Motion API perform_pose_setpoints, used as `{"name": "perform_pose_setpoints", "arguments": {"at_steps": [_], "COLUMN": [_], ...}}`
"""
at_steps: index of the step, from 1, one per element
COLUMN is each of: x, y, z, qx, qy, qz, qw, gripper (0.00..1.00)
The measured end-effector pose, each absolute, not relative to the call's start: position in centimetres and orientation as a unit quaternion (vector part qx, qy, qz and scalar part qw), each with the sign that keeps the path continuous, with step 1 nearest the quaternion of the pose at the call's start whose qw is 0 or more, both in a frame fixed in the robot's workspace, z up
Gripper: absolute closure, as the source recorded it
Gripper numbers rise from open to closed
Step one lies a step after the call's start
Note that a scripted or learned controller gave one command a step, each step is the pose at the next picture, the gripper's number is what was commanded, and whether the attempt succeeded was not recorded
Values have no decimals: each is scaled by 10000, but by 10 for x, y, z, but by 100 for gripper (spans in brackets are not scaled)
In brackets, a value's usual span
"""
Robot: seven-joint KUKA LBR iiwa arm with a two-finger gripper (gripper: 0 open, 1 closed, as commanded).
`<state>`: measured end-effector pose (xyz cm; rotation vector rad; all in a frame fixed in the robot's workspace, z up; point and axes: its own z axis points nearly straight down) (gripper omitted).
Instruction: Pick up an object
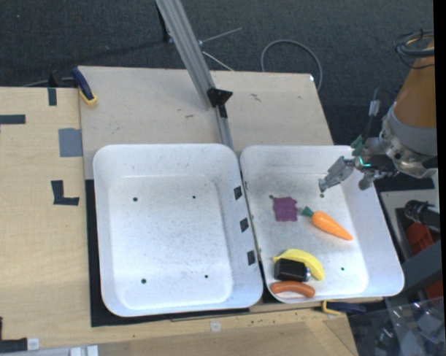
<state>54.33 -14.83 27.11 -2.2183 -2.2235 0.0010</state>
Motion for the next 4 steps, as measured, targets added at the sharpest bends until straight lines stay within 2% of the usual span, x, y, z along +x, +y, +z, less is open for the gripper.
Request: {"name": "perform_pose_setpoints", "arguments": {"at_steps": [2, 3, 4], "x": [545, 550, 544], "y": [-155, -160, -154], "z": [146, 101, 105], "qx": [-7067, -7072, -7062], "qy": [-7075, -7069, -7080], "qz": [26, -20, 11], "qw": [35, -124, 11], "gripper": [0, 0, 100]}}
